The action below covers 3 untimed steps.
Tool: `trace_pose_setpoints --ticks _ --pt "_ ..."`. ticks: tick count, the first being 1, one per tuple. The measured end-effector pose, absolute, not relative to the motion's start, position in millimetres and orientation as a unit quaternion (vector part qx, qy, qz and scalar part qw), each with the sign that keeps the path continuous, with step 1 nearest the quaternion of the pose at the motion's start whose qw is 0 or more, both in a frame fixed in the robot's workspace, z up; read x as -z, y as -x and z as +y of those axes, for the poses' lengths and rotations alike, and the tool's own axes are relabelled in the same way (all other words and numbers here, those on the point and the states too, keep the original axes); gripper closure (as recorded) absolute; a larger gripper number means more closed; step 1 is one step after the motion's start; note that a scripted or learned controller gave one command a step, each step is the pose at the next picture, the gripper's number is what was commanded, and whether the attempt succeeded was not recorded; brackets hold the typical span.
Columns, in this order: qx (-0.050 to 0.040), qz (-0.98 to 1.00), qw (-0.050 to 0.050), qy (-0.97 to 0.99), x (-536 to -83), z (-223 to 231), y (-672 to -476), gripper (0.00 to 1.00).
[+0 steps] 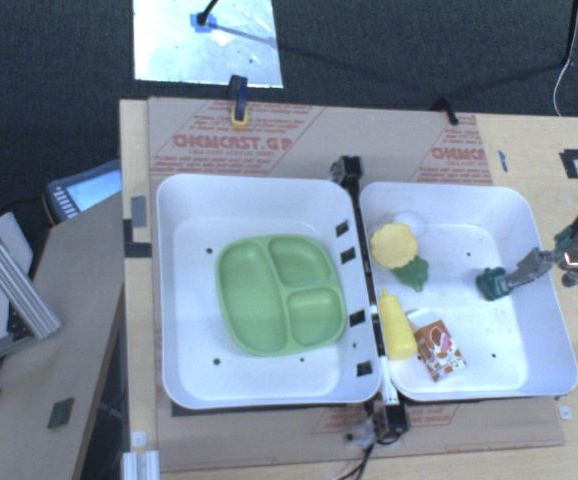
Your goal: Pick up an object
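Observation:
My gripper (509,279) reaches in from the right edge, low over the right bin (529,213), with its tip near the bin's right middle. A small dark green piece (489,285) sits right at that tip; whether it is held is unclear. To the left in the same bin lie a yellow flower-shaped toy (393,244) with a green leaf (414,272), a yellow bottle-shaped toy (396,326) along the left wall, and a small red and white packet (438,349) beside it.
The left bin (184,218) holds a green divided plate (277,294). A pale round thing (409,224) lies behind the yellow flower toy. Black clips (350,258) run along the seam between the bins. Bare white floor shows at the right bin's back right.

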<state>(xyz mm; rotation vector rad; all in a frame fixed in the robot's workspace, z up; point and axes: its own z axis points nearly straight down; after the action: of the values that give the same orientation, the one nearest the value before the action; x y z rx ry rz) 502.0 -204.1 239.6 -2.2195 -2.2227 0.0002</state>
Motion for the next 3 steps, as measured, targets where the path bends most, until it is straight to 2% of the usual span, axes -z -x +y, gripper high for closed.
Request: trace_pose_setpoints --ticks 2,3 --pt "-0.0002 -0.707 0.001 0.707 -139.9 -186.7 -510.1 0.00" --pt "0.0005 -0.707 -0.002 0.707 -153.0 -188.1 -511.4 1.00"
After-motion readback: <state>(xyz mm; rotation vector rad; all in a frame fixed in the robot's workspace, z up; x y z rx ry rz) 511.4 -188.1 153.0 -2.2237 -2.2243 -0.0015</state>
